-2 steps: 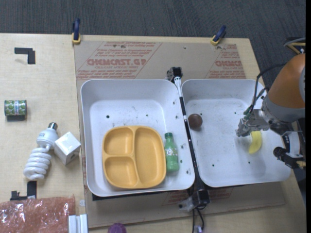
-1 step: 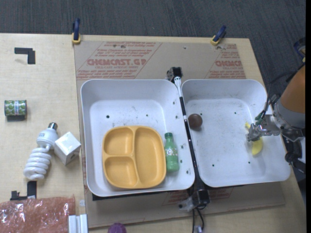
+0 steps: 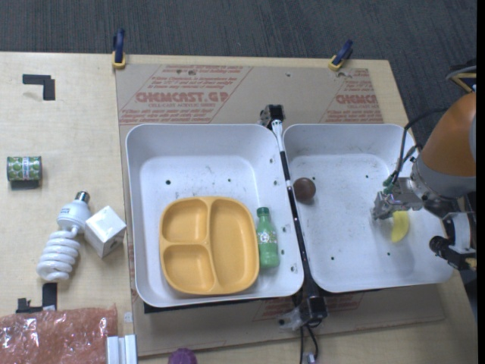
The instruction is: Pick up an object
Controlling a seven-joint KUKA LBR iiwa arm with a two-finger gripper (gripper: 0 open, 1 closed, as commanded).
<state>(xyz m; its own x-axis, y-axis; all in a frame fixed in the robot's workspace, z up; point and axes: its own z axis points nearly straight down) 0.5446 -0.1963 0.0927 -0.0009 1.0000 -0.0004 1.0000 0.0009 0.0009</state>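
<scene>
Two white bins [image 3: 204, 139], faintly speckled with dark specks. Left bin: yellow-orange divided plate [image 3: 209, 245]; green bottle [image 3: 266, 239] with pale label. Right bin: dark brown ball [image 3: 305, 189]; yellow piece [image 3: 399, 227] under the grey, metallic gripper [image 3: 386, 205]. Arm [image 3: 453, 146] orange over grey. Tan cardboard sheet [image 3: 227, 89] with faded red lettering, held by blue-and-yellow clamps [image 3: 119, 49]. Pale wood bench [image 3: 61, 135]: white spiral bulb [image 3: 62, 241], white cube [image 3: 105, 230], green patterned can [image 3: 24, 170], pink speckled bag [image 3: 57, 337]. Dark grey carpet [image 3: 227, 6].

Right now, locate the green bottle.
The green bottle lies in the left bin, against the yellow divided plate's right edge, near the wall between the bins.
</scene>
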